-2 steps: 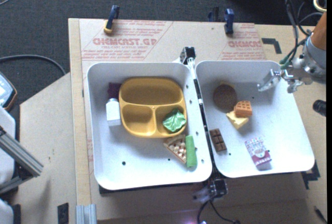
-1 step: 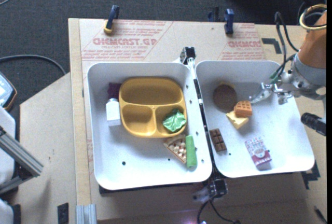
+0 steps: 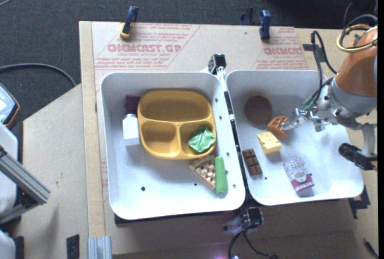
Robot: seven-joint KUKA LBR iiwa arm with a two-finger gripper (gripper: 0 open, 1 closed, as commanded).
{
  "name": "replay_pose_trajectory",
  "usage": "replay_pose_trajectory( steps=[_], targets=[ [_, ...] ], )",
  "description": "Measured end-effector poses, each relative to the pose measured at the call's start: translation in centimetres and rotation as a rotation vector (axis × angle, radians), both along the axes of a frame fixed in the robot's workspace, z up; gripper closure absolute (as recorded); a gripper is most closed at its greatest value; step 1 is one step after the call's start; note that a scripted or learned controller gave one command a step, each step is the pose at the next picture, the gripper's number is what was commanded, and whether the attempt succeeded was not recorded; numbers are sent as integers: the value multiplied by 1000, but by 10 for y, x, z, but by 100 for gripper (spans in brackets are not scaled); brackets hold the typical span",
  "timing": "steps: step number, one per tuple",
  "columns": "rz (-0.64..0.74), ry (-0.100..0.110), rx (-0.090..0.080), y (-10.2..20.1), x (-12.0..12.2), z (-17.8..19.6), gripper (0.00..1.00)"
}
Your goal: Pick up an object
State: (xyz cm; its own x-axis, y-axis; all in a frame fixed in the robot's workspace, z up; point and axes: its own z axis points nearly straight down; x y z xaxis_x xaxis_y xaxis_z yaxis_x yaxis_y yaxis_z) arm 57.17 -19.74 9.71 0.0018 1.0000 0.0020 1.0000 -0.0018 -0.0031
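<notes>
Two white bins sit side by side on the surface (image 3: pixel 90 132). Nearest the camera in the right bin (image 3: pixel 336 183): a pink-and-white packet (image 3: pixel 299 175) and, toward the divider, a small brown chocolate-like bar (image 3: pixel 251 162). Next back, a yellow cheese-like wedge (image 3: pixel 269 142). Just behind that, an orange waffle-like piece (image 3: pixel 277 126), and farther still a round brown disc (image 3: pixel 258 109) near the back wall.

Tool (image 3: pixel 295 123) reaches in from the right at the level of the orange piece, its tip at or touching that piece's right edge. Whether the piece sits between the fingers is not clear; contact is too small to resolve, so grip state cannot be told. Piece looks to rest on the bin floor, not lifted.

Left bin (image 3: pixel 114 150), near to far: green stick (image 3: pixel 220 175) beside a triangular studded piece (image 3: pixel 206 171), yellow divided tray (image 3: pixel 174 123) holding a green crumpled item (image 3: pixel 202 140), a white bottle (image 3: pixel 131 129) at its left, and something dark purple (image 3: pixel 132 101) behind.

Judged step: approach or grasp attempt on the orange piece, pickup not yet done. Next move calls for fingers straddling the piece squarely, a firm close, then a straight lift clear of the cheese wedge just beside it. Risk: an edge nip that slips.
</notes>
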Motion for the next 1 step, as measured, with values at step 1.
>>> replay_pose_trajectory(
  steps=[1],
  targets=[
    [3, -3, 1, 0, 2, -7, 0]
  ],
)
